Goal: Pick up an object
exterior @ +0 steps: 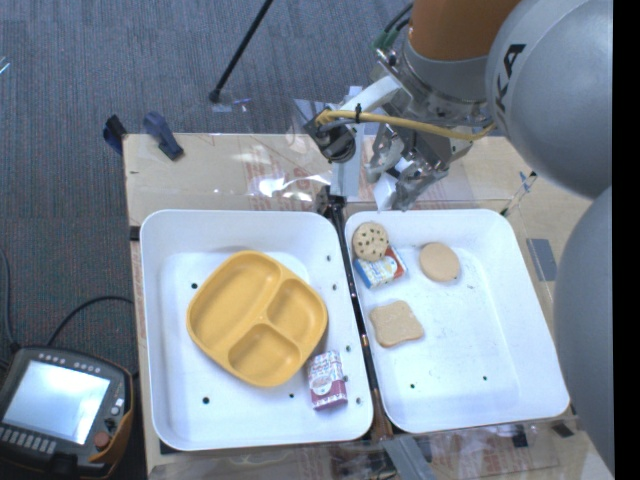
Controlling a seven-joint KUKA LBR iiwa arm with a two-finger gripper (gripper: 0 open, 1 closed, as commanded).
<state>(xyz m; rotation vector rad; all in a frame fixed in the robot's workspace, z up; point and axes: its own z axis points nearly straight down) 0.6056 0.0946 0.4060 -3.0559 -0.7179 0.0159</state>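
Note:
The right bin [500, 368] holds a chocolate-chip cookie [370, 239], a small blue and red packet [380, 269], a round tan biscuit [439, 263] and a slice of toast [396, 323]. In the left bin [170, 248] lies a yellow divided plate [257, 316], with a small red and white carton [326, 380] by its front right corner. My gripper [398, 180] hangs above the back edge of the right bin, just behind the cookie. It is open, and nothing sits between its fingers.
The grey arm with its orange band [455, 13] covers the upper right. A blue clamp [161, 134] sits at the bench's back left corner. A teach pendant [60, 403] lies on the floor at lower left. A black rod [245, 38] slants over the carpet.

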